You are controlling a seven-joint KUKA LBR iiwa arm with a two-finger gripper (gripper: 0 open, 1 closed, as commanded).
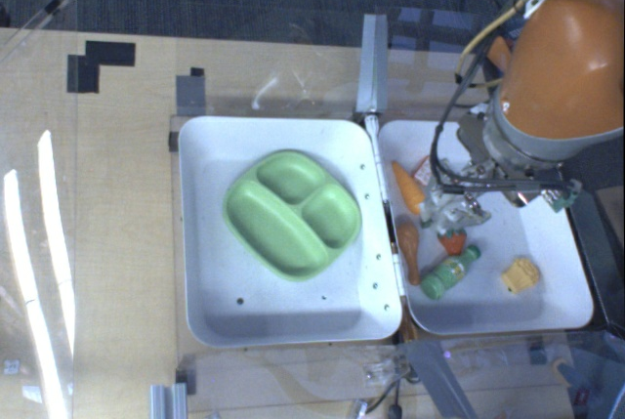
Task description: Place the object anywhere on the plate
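Left bin (195,241): green three-compartment plate (293,212), nothing on it. Right bin (566,310): orange carrot (408,187) at ten o'clock, brown sausage-like piece (408,249) at eight, green bottle (449,272) at six, yellow chunk (520,274) at four, small red-orange item (451,242) under the gripper (451,215). Finger spread: cannot tell, hidden in clutter. Nothing visibly held. Risk, judged: crowded pieces just beside the target, so wrong-item pinch or glancing miss likely.

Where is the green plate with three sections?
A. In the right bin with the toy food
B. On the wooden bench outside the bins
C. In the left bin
C: the green plate lies alone in the left bin, while the green bottle and carrot lie in the right bin.
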